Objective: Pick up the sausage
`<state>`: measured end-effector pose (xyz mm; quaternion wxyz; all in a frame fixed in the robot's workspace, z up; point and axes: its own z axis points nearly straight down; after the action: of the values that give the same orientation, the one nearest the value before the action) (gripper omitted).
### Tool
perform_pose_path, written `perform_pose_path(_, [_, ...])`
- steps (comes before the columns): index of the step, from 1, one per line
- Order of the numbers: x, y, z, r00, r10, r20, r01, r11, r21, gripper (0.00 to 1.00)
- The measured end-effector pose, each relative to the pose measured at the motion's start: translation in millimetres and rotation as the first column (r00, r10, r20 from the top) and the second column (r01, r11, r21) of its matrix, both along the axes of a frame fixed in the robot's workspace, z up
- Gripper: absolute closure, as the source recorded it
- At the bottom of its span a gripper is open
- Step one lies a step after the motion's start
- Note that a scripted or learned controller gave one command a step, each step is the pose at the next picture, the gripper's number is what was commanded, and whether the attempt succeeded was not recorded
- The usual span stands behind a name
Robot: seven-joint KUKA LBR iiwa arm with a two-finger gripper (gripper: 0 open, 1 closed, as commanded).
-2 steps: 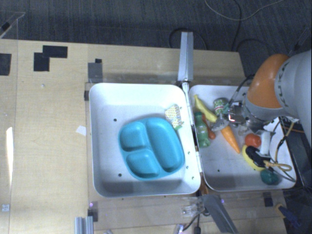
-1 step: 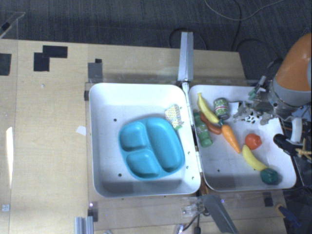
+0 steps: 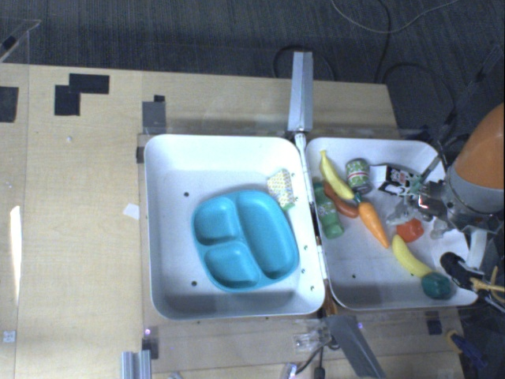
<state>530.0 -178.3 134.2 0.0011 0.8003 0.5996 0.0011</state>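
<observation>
Looking down from the camera view: two white bins side by side mid-frame, arm coming in from the right edge.
Sausage (image 3: 341, 200): reddish-brown, lying in the upper left part of the right bin (image 3: 379, 297), tucked right under the yellow banana (image 3: 335, 177) and just left of the carrot (image 3: 374, 223). Sitting flat on the bin floor, nothing lifting it.
Arm (image 3: 483, 164): grey with the orange band, parked over the right side of the right bin.
Gripper (image 3: 430, 205): hangs around the middle right of that bin, close to a small red thing (image 3: 409, 230), well apart from the sausage. Honestly can't tell how the pincer is set, it's a blurry tangle of metal from this angle.
Other clutter: green bottle (image 3: 328, 218) along the bin's left wall, a small can (image 3: 358, 174) near the top, a second banana (image 3: 409, 256) lower right, a teal lump (image 3: 436, 286) in the bottom right corner.
Left bin (image 3: 166, 235): blue divided plate (image 3: 245, 239) in the middle, a crumpled wrapper (image 3: 281, 188) at its upper right.
Progress: I'd say barely started. Nothing grabbed yet; the tool would need to shift left across the bin, come down on the sausage and lift it.
</observation>
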Motion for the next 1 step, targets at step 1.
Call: perform_pose_path(1, [25.0, -17.2, -45.4, 0.994, -0.112, 0.006, 0.112, 0.994, 0.005, 0.00])
